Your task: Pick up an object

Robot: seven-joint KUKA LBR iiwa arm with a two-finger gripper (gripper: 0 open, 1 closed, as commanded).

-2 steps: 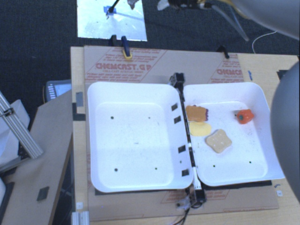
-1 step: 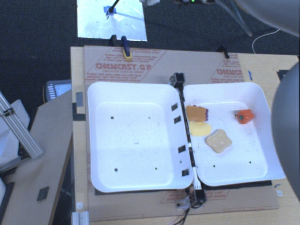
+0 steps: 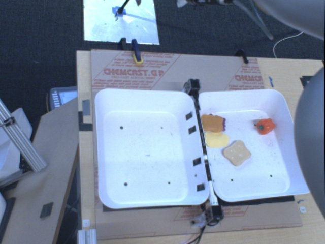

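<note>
Right bin [image 3: 284, 187]: tan piece [image 3: 236, 153] lies roughly diagonal.

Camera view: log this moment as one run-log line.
arm: raised beyond the bins' far side | right bin: orange block, yellow piece, tan piece, red-orange piece | pick: not yet done

Two white bins [image 3: 142, 100], cardboard sheet [image 3: 167, 67], yellow clamp [image 3: 137, 60]

Even, bright overhead light, white bins [image 3: 144, 98] slightly overexposed, soft faint shadows, mild overall blur, arm [image 3: 292, 6] out of focus
</note>
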